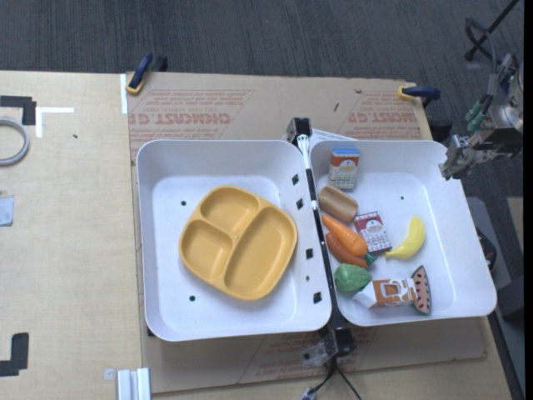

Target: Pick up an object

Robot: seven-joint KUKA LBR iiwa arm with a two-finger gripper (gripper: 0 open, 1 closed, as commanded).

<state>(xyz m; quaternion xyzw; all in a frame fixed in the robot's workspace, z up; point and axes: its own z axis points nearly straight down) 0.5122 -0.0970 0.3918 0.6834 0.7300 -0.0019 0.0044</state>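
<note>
The right bin (454,223) holds several toy foods. A small carton (344,167) stands at its far left, with a brown bread roll (337,200) and an orange carrot (344,236) in front of it. A red packet (372,230) and a yellow banana (408,238) lie mid-bin. Near the front lie a green vegetable (351,279), an orange carton (391,292) and a watermelon slice (421,290). My gripper (456,158) hangs over the bin's far right rim, apart from all of them, with nothing seen in it.
The left bin (158,223) holds a yellow divided plate (239,242). Black clips (310,223) join the two bins along the middle wall. Cardboard (208,115) lies under both bins, pinned by blue clamps (141,72).
</note>
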